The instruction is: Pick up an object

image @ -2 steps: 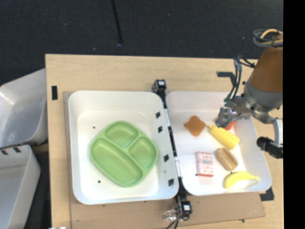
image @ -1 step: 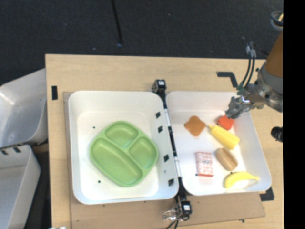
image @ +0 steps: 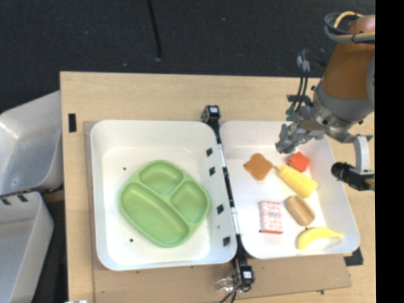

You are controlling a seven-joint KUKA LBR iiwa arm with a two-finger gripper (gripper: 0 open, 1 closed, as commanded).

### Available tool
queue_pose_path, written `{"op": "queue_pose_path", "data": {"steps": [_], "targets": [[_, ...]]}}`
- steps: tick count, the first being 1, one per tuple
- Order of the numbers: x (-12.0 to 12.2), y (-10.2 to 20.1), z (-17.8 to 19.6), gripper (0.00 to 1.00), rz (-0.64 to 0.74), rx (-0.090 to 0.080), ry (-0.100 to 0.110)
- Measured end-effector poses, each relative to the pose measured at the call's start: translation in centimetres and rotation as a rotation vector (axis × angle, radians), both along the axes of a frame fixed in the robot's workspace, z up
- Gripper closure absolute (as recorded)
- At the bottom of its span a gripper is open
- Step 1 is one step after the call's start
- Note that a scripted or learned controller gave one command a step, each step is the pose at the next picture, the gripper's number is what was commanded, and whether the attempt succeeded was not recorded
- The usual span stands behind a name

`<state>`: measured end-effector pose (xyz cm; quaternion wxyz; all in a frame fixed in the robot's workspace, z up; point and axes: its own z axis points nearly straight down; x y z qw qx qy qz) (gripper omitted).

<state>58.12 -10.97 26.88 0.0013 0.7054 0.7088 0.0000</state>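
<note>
Six small things lie in the right bin: an orange block, a brown cookie, a yellow bottle, a bread roll, a banana and one white carton with red print too small to read. The gripper hangs just above the orange block; how its pincer stands I cannot tell. The left bin holds one green divided plate.

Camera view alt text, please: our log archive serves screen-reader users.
The arm's claw hovers over the right bin, above toy foods: orange block, brown cookie, corn cob, hot dog, banana, small carton. The left bin holds a green divided plate.
</note>
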Motion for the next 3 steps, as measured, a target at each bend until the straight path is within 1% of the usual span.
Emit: {"op": "queue_pose_path", "data": {"steps": [1, 2, 3], "targets": [[2.4, 4.2, -0.2, 1.00, 0.001, 0.001, 0.000], [4.6, 9.4, -1.4, 1.00, 0.001, 0.000, 0.000], [6.5, 15.1, -1.3, 1.00, 0.002, 0.002, -0.001]]}}
